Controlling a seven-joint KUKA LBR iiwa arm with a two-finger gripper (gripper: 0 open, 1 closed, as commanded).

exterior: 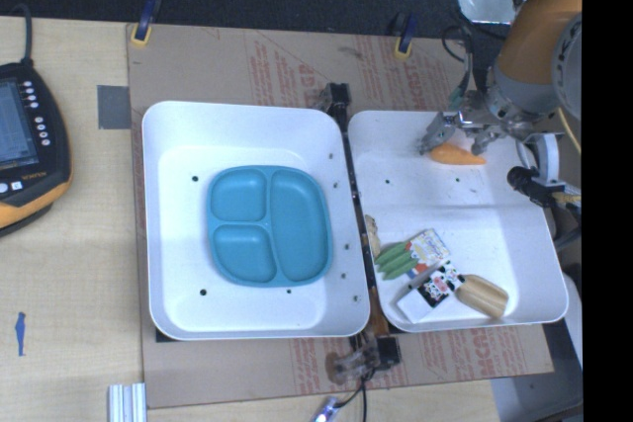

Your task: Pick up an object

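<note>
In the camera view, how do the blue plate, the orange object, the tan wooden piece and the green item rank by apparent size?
1. blue plate, clearly largest.
2. tan wooden piece, green item and orange object look too alike to rank; the gripper partly covers the orange one.

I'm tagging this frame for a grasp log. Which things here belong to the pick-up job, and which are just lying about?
Job:
gripper, low in the right bin
orange object right beside it
green item, printed packet, tan block, also in that bin

Lying about:
blue divided plate in the left bin
handheld pendant
clamps
</note>
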